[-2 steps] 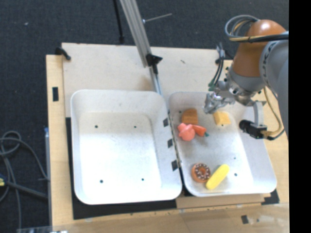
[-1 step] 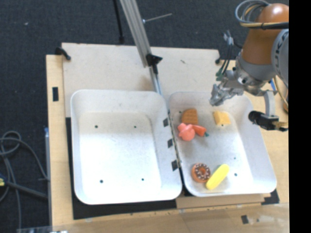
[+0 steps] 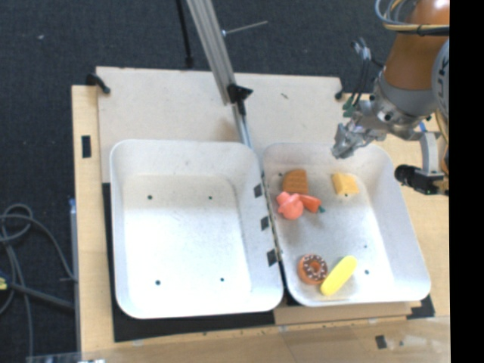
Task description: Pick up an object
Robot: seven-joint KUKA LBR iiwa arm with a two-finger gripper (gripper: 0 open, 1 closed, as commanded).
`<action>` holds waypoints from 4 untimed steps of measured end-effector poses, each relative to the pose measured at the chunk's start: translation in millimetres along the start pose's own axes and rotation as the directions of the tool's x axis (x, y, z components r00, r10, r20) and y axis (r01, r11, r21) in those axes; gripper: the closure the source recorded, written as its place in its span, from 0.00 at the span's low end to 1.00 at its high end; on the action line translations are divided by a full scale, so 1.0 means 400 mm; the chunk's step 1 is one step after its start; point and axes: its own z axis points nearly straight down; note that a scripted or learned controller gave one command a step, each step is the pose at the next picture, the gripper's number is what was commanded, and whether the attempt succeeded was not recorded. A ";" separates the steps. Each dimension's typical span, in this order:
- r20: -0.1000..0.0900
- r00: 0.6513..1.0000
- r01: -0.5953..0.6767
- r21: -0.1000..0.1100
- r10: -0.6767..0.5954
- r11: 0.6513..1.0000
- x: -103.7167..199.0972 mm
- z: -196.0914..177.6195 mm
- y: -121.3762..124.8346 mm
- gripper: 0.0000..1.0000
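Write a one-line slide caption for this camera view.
Gripper poised above the right bin, near a yellow block; toy food lies below.

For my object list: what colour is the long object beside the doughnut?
Yellow: the long object, seen in the camera view.

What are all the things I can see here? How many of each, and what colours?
bins: two, white, side by side on the bench.
brown toy: one, brown, back left of the right bin.
pink toy: one, pink with an orange piece beside it, just in front of the brown toy.
yellow block: one, pale yellow, back of the right bin.
doughnut: one, brown with pink icing, front of the right bin.
yellow toy: one, bright yellow, long, touching the doughnut's right side.
metal pole: one, silver, behind the bins.
arm: one, grey with orange.
claw: one, grey, above the right bin's back edge.
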 end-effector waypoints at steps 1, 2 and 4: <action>-0.002 1.000 0.004 0.004 -0.004 1.000 0.149 0.009 0.011 1.00; -0.001 1.000 0.004 0.003 -0.004 1.000 0.288 0.036 0.059 1.00; -0.002 1.000 0.004 0.002 -0.004 1.000 0.531 0.051 0.125 1.00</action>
